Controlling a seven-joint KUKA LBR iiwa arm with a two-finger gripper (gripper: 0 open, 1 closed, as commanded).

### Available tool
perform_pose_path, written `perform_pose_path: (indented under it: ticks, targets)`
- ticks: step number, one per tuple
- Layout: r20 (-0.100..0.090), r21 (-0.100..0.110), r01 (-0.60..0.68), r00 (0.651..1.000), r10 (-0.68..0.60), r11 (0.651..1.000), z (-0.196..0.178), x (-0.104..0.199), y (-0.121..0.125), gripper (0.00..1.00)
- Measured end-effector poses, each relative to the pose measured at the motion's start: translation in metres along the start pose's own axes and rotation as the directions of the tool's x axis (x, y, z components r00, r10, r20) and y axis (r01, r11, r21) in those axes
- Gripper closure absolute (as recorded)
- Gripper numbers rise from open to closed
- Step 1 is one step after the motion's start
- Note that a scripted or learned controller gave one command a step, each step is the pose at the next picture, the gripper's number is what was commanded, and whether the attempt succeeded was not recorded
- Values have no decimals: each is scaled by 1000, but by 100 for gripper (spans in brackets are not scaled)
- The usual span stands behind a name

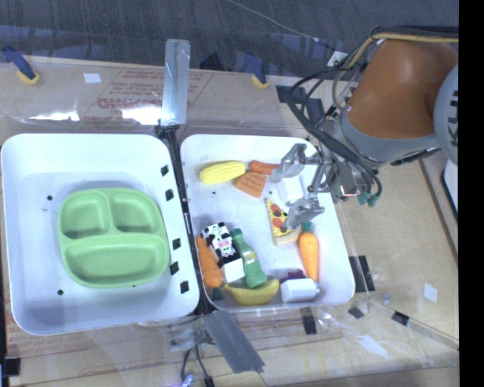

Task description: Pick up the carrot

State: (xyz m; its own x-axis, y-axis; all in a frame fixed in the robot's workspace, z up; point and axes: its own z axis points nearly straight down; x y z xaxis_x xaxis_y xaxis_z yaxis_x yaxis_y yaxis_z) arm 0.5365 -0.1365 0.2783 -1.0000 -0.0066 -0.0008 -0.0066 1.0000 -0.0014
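Your gripper (300, 185) hangs over the right bin (332, 216), in its upper right part, with the grey wrist and the orange band of the arm (395, 87) above and to the right of it. One finger shows near the top at the bin's back wall, the other lower, just above the carrot; they stand apart, so you can log the gripper as released, with nothing between its fingers.

The carrot (308, 251) lies in the right bin near its right wall, green top pointing toward the gripper, orange body running down toward the front. The lower finger is just above the carrot's green top; you cannot tell from this angle whether it touches.

Just left of the carrot lies a pizza slice toy (279, 220), partly under the gripper. Further back you see a corn cob (223, 172), with an orange wedge (252, 185) just beside it. At the bin's left wall lies a second orange carrot-like piece (209, 263). Near it are a black-and-white cow-patterned block (219, 241), a green bottle (249, 262), a banana (246, 293) at the front and a white block (299, 289) at the front right.

The left bin (24, 240) carries a green divided plate (111, 236). Both bins sit on the worktop (403, 248).
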Motion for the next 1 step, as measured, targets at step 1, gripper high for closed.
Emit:
perform_pose_path:
  ticks: [1]
  targets:
    - [-8, -4, 89, 996, -89, 996, 106, 17, -40, 0]
